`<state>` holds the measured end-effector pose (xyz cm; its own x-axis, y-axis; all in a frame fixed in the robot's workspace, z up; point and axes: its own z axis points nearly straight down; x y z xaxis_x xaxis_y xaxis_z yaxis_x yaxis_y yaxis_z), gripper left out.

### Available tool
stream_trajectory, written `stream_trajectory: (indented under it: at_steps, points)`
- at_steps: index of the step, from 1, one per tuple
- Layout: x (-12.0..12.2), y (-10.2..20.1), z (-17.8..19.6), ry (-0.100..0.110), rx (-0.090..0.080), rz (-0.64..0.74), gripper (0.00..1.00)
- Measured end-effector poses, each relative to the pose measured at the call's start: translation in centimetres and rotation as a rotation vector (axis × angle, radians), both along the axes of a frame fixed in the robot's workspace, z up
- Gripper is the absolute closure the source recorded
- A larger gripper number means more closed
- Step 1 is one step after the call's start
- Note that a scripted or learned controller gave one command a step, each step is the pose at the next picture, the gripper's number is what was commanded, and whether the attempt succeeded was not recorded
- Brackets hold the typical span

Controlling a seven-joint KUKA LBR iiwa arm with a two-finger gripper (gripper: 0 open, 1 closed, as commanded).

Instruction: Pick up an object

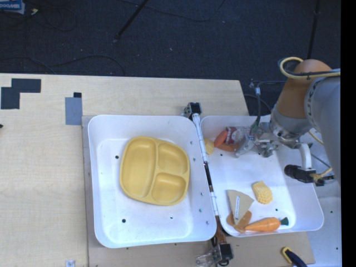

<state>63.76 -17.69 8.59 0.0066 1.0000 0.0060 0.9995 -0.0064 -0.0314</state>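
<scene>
In the right bin (303, 204), my gripper (246, 146) is low at the far left part, reaching in from the right. Its tip is right beside a red-orange vegetable-shaped toy (225, 139) near the bin's back left corner; I cannot tell whether they touch. A small pale yellow piece (209, 146) lies against the left wall. Nearer the front lie a yellow corn piece (262, 192), a tan wedge (238, 201) and an orange carrot (261, 225) with a green tip.
The left bin (105, 227) holds a yellow divided plate (154, 170). A metal clamp strip (203, 160) runs between the bins. The grey arm with its orange band (300, 93) and cables stands over the right bin's far right side.
</scene>
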Motion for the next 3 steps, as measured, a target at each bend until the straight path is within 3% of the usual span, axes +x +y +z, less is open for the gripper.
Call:
stream_trajectory:
  at_steps: [1,2,3]
  points:
    - [-8.8,-3.7,0.2,-0.029,-0.006,0.005,0.00]
    - [-13.2,-2.2,0.3,-0.031,-0.004,0.007,0.00]
    - [-6.0,3.7,2.7,-0.029,-0.005,0.008,0.00]
